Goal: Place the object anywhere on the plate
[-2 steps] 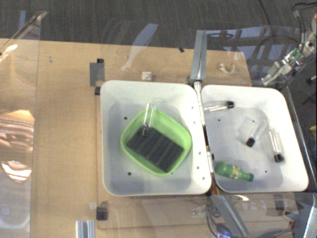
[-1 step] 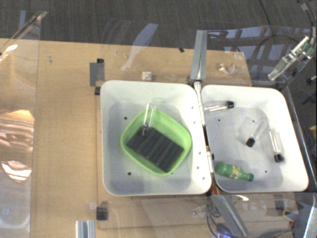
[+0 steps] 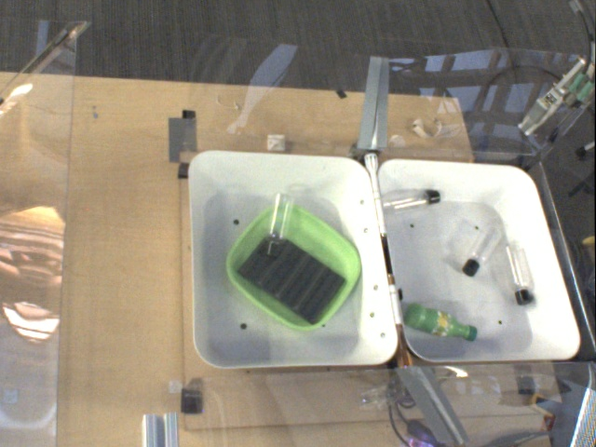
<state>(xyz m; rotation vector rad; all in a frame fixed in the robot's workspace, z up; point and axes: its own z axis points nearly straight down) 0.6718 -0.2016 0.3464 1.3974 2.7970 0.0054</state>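
Clear plastic tube (image 3: 278, 219), no readable label, lies on the green square plate (image 3: 345, 250) in the left white bin (image 3: 209, 277), resting at the plate's 11 o'clock rim, long axis running 12 to 6, touching the dark ribbed pad (image 3: 291, 281). Right white bin (image 3: 545, 250): three black-capped clear vials (image 3: 411, 198) (image 3: 476, 252) (image 3: 518, 273), green bottle (image 3: 440, 322) at 7 o'clock. Pincer state: cannot tell.

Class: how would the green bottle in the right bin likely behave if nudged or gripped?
The green bottle lies on its side against the bin's near wall, so a nudge would probably roll it. Its rounded, glossy-looking body may slip between fingers. It looks small, likely light.
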